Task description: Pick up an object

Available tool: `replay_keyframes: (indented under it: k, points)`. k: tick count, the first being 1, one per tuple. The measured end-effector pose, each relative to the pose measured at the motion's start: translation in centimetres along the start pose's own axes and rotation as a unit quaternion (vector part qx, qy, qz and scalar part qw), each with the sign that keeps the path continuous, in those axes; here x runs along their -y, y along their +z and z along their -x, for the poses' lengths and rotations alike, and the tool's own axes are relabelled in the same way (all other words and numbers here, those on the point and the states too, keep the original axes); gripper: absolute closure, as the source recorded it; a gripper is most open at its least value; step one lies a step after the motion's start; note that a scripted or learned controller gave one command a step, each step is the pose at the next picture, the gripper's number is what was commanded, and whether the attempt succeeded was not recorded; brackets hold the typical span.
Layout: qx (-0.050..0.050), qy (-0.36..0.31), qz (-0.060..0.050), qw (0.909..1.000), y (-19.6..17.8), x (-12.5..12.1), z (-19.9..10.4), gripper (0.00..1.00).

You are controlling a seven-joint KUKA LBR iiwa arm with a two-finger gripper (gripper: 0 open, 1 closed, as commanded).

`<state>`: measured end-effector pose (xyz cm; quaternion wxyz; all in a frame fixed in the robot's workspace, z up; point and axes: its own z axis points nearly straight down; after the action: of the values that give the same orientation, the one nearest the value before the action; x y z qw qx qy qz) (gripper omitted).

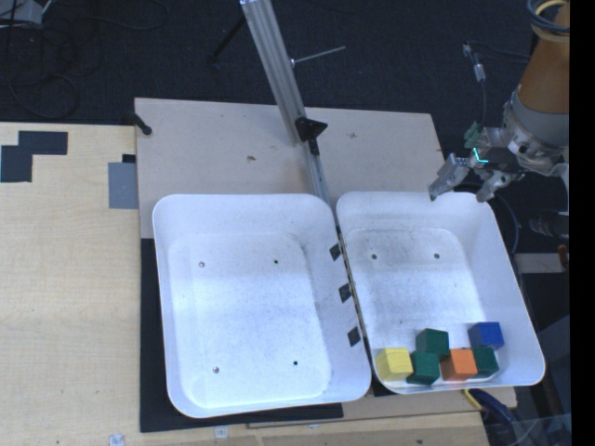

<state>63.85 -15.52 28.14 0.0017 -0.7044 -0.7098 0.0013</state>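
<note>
Several small blocks lie bunched in the near corner of the right bin point(409, 212): a yellow block point(394, 361), two green blocks point(429, 346), an orange block point(459, 363) and a blue block point(486, 334). My gripper point(466, 182) hangs over the far right edge of that bin, well away from the blocks. Its two fingers point(444, 178) are spread apart and open, with nothing between them.
The left bin point(186, 221) lies alongside the right one, joined by black clips point(344, 292). A slanted aluminium rail point(279, 72) rises behind the bins. The wooden bench top extends to the left.
</note>
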Motion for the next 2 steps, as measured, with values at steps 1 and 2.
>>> replay_keyframes:
  k: [1,2]
  points:
    - [0.0,0.0,0.0,1.0,0.0,0.0,-0.01,0.0]
    - [0.0,0.0,0.0,1.0,0.0,0.0,-0.02,0.0]
